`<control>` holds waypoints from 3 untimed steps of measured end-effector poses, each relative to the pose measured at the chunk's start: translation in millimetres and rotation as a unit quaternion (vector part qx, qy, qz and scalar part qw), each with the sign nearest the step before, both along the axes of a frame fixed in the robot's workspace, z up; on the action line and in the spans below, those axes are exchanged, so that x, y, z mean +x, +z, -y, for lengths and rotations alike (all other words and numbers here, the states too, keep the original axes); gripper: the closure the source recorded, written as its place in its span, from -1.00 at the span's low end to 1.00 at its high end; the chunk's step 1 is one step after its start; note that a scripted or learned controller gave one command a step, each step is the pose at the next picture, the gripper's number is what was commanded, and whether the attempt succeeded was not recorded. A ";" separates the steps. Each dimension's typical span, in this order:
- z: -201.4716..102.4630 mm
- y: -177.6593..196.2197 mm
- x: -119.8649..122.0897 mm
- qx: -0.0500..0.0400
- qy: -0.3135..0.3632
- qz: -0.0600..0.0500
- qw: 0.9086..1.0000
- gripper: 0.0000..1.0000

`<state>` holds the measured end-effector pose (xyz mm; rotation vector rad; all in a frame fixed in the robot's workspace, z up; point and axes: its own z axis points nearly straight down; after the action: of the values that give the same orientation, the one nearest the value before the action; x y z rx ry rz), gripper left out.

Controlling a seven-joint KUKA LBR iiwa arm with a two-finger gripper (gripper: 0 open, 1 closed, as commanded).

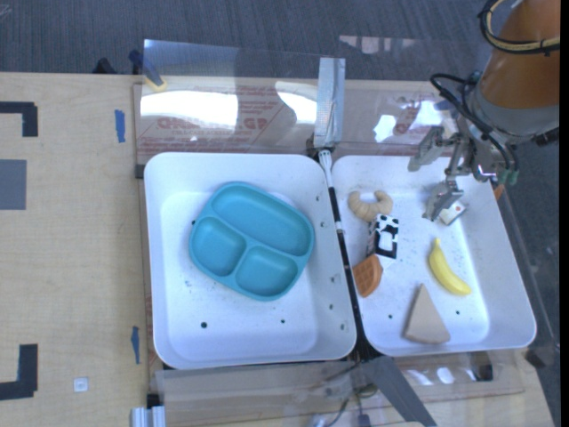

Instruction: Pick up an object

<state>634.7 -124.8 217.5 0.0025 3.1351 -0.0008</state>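
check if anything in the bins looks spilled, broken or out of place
Nothing stands out. The blue divided plate lies flat in the left bin, turned at an angle. In the right bin the banana, tan wedge, orange piece and black-and-white toy lie apart, none visibly damaged.

glossy plastic tray [252, 239], matt white bins [169, 265]

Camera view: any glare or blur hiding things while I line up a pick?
Camera view: strong glare on the clear panel behind the bins; the right bin's contents are evenly lit and fairly sharp, the banana clearly readable; the claw is small and dark against glare, its details unclear.
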 end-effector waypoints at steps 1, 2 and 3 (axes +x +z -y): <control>-7.5 -116.2 -11.1 -0.001 0.101 0.004 0.995 -1.00; -8.8 -105.0 -9.1 -0.002 0.102 0.008 0.995 1.00; -62.9 -28.7 -21.9 0.002 -0.093 0.003 0.996 1.00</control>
<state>612.7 -61.9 188.9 0.2928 3.1151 0.0030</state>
